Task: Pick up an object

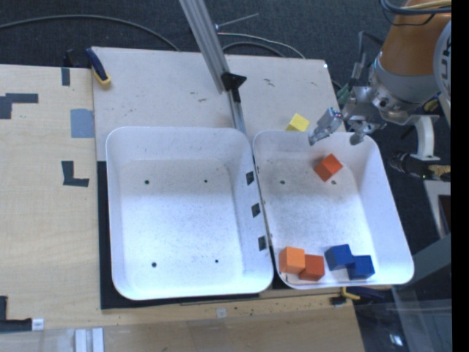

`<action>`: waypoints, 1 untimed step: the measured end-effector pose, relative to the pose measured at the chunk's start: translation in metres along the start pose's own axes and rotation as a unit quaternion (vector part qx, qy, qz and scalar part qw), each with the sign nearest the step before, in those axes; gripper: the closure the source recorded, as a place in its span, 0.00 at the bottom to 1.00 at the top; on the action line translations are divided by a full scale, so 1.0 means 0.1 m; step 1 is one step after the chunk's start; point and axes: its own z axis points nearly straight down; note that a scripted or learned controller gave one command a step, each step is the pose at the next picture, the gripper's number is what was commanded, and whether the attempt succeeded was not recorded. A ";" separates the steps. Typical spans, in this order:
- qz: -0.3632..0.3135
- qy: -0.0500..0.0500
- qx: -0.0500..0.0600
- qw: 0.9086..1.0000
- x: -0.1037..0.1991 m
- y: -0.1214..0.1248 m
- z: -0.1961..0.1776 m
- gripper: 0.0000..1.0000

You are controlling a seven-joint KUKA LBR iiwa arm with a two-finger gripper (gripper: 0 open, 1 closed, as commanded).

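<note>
Tool (338, 128) open, empty, above right bin's far rim. Nearest obj: orange cube (327, 166) just below tool, toward me. I'd descend there.

A robotics lab: taped plywood bench (44, 218), two white bins (117, 218), loose cables (88, 20), and toy blocks (327, 167).

2 white bins (113, 196) side by side, slanted metal rail (207, 42), blue-yellow clamp (97, 66) on the board.
</note>
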 end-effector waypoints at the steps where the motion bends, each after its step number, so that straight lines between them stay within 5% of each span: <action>1: 0.000 0.000 0.002 1.000 0.24 0.01 0.36 0.00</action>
